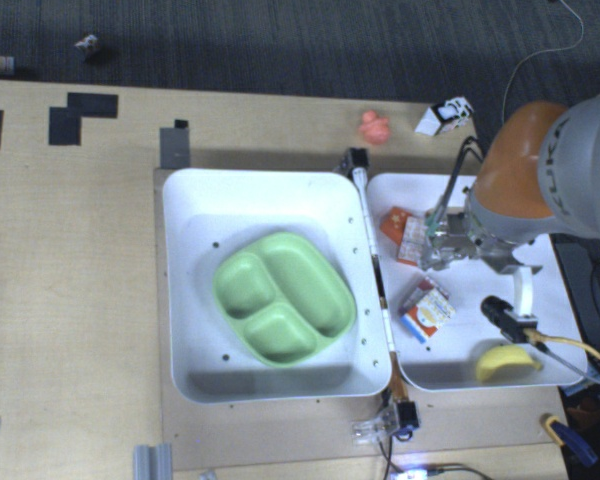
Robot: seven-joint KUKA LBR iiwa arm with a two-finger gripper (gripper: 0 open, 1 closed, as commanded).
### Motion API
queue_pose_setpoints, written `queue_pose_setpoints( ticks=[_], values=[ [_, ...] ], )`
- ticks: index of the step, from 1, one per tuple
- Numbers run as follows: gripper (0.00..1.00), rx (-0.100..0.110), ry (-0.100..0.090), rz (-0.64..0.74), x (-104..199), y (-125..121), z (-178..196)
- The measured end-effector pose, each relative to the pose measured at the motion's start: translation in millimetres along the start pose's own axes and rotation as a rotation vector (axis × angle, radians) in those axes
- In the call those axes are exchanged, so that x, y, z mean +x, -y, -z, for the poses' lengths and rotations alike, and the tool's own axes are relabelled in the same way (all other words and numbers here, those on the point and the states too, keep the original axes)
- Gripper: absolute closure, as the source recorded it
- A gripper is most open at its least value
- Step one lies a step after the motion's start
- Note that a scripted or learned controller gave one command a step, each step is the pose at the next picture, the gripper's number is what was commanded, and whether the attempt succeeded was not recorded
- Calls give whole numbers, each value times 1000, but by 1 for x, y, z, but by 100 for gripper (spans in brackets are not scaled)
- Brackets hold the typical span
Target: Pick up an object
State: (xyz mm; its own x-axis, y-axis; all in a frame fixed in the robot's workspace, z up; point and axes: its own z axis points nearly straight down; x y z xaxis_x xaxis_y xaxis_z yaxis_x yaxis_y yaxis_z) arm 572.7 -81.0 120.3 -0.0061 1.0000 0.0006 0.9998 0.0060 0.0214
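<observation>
The tan bench (70, 298) takes up most of the frame, with a strip of dark floor along the top. Two shallow white bins sit side by side on it. The left bin (195, 193) is at the centre and the right bin (460, 356) is just beside it toward the right edge. The grey arm (590, 158) comes in from the upper right. Its orange band (515, 168) hangs over the right bin's upper part, and the wrist bends down and to the left. This puts the tool (442, 248) low over the middle of the right bin, at the edge of an orange-red packet (394, 224). From this angle I cannot tell whether the tool is open or closed, or whether it has hold of anything. A green divided plate (283, 296) fills the middle of the left bin. Below the tool in the right bin lies a small red, white and blue packet (427, 311). A yellow object (507, 364) rests near that bin's lower right corner. A pink lump (375, 126) and a small white-and-black item (446, 115) lie on the bench above the right bin.
</observation>
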Motion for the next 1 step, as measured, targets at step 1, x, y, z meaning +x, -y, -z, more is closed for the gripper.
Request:
queue_pose_setpoints(
  ticks=[1],
  values=[
    [0,0,0,0,0,0,0]
  ],
)
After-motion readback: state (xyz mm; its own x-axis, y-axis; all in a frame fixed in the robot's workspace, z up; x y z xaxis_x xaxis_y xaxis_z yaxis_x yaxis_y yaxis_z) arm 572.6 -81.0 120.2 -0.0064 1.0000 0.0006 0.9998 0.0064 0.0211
